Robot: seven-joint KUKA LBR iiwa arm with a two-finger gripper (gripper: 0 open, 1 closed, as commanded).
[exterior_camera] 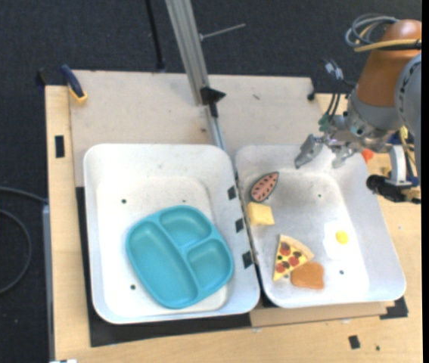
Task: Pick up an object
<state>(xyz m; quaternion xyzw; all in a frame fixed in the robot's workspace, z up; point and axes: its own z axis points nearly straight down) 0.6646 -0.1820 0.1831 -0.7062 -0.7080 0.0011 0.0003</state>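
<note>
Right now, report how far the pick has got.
Nothing looks picked: the pizza slice, cheese cube, fried egg, orange piece and brown oval piece all lie in the right bin. In hand: the gripper hangs open over that bin's far edge, with nothing between its fingers. Left: descend on one item, close, lift.

high overhead camera, slanted down, both bins [161, 157]

Wooden bench [138, 104] on dark carpet [17, 21]
</note>
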